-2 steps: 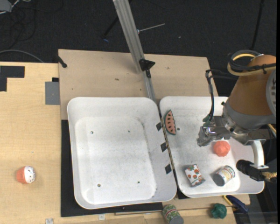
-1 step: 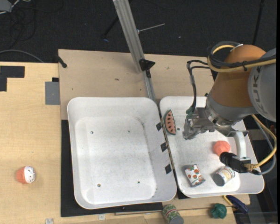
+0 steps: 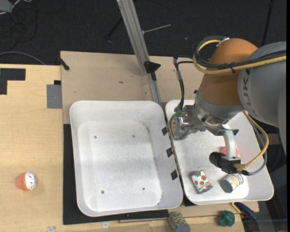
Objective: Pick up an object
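My gripper [image 3: 180,124] hangs low over the far left side of the right bin [image 3: 261,190], close to the wall it shares with the left bin [image 3: 82,115]. The grey and orange arm covers most of the space above it. Toward the front of the right bin lie a white block with red spots [image 3: 201,181] and a small can on its side [image 3: 232,181]. An orange thing [image 3: 230,151] peeks out behind the wrist bracket, mostly hidden. Something small and dark sits right at the gripper, too unclear to name.
An aluminium rail [image 3: 135,33] slants up from the gap between the bins. An orange and white ball [image 3: 26,181] rests on the bench at far left. In front of the right bin lie a dark can [image 3: 177,221] and a green lump [image 3: 226,218].
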You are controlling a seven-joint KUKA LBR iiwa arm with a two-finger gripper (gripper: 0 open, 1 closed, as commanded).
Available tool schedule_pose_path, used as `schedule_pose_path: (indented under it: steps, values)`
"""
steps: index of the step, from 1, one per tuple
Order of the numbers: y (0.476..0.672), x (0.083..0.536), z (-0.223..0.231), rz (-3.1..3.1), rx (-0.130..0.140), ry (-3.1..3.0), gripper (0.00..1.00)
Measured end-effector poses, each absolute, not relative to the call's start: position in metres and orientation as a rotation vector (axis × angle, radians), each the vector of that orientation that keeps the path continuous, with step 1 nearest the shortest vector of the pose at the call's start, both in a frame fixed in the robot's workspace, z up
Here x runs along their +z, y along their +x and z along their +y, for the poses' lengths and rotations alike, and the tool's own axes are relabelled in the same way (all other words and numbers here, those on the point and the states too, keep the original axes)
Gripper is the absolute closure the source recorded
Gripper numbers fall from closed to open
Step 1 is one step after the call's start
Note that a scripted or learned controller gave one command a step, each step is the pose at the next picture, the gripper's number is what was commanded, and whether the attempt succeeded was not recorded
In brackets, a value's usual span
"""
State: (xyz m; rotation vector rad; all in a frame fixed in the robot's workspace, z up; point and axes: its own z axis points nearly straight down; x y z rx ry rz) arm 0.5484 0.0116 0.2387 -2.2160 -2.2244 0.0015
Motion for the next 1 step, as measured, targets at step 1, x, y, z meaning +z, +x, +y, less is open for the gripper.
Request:
schedule_pose_path:
  steps: [1]
  values:
    - [0.5605, 0.2255, 0.0664, -2.224, 0.002, -2.214, 1.00]
